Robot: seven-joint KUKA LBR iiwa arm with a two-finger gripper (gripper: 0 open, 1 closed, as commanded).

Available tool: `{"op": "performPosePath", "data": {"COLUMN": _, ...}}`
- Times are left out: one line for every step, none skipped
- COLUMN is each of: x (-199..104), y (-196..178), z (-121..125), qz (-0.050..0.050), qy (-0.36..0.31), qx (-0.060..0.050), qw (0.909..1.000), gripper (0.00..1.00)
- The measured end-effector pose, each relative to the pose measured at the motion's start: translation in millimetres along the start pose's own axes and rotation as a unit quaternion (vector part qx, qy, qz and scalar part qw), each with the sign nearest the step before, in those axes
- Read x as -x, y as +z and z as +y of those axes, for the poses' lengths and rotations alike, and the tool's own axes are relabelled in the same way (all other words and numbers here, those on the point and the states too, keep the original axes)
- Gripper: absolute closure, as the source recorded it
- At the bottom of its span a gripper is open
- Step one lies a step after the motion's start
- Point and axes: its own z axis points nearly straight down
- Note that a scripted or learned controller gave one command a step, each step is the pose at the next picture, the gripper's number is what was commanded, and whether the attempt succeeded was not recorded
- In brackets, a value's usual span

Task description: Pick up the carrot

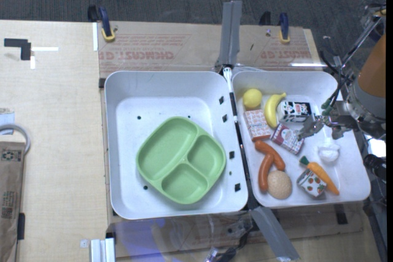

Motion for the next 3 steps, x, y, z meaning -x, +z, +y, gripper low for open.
{"op": "performPosePath", "data": {"x": 41.2, "y": 113.0, "z": -13.6, "qz": 0.0, "qy": 0.028, "qx": 0.001, "qw": 0.9996, "gripper": 0.0}}
{"op": "performPosePath", "data": {"x": 41.8, "y": 104.2, "z": -13.5, "qz": 0.0, "qy": 0.029, "qx": 0.001, "qw": 0.9996, "gripper": 1.0}}
{"op": "performPosePath", "data": {"x": 41.7, "y": 104.3, "z": -13.5, "qz": 0.0, "qy": 0.029, "qx": 0.001, "qw": 0.9996, "gripper": 0.0}}
